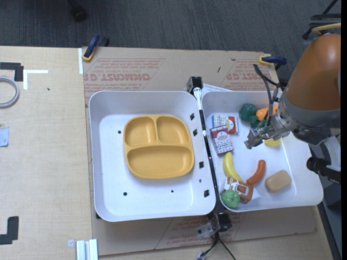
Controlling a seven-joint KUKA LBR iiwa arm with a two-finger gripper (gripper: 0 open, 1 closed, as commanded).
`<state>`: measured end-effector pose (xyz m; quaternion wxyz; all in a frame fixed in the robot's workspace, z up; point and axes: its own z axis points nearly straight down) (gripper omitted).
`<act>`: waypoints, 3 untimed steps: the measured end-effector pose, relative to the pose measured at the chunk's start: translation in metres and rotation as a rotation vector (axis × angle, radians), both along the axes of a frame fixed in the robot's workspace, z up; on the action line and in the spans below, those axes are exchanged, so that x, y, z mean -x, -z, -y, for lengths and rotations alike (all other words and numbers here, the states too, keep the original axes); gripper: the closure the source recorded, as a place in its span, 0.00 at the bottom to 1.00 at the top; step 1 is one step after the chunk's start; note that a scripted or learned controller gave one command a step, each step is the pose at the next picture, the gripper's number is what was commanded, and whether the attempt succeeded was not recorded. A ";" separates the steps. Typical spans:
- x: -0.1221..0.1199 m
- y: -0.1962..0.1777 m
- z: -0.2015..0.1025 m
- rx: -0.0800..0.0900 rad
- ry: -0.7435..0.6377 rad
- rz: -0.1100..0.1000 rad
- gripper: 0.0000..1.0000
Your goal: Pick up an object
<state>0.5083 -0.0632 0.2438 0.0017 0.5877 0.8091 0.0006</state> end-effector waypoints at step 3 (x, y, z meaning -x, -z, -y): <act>0.015 0.152 0.056 -0.002 0.444 -0.003 0.00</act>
